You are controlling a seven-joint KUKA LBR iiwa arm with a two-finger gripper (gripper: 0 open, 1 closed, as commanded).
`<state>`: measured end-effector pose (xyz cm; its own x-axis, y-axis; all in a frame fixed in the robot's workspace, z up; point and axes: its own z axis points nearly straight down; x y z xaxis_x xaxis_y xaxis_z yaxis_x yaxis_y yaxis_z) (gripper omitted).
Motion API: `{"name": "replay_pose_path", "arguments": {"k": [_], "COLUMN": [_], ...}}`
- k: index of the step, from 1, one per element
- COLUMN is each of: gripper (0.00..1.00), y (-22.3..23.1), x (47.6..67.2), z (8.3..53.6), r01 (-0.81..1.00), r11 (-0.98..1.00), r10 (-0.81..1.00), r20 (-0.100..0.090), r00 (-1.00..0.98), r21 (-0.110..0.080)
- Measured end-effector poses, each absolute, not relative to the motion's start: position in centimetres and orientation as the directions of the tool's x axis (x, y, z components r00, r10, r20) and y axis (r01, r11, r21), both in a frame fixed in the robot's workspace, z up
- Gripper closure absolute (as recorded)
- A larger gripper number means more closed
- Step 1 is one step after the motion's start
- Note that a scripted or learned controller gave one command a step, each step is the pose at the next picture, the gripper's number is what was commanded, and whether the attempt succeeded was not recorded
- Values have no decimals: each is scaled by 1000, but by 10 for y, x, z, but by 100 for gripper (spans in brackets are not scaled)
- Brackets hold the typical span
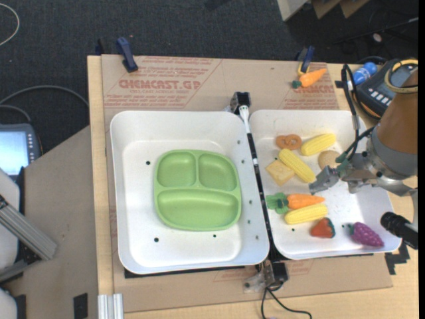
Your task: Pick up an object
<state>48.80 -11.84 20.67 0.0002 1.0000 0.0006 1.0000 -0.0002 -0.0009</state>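
- Two bins; one green plate in the left.
- Three corn cobs, two carrots.
- Claw: grip state indiscernible.

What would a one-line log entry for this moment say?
phase: reaching | gripper: low in right white bin, beside orange toy carrot | held: nothing seen | green divided plate: left bin

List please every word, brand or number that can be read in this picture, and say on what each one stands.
"CHEMCAST GP": red print on the brown board behind the left bin.
A second red print on the same board behind the right bin: partly hidden by a toy carrot, unreadable.
Nothing else is readable.
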Motion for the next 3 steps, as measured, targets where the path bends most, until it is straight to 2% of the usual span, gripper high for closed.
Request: {"name": "replay_pose_path", "arguments": {"k": [1,2,3], "gripper": [0,100,100], "y": [-118,-119,-63], "x": [479,480,543], "z": [80,95,190], "r01": [1000,1000,1000], "r11": [-1,-3,8], "r10": [1000,1000,1000], "r20": [0,-3,-1], "r00": [1,3,-8], "r21": [-1,4,13]}}
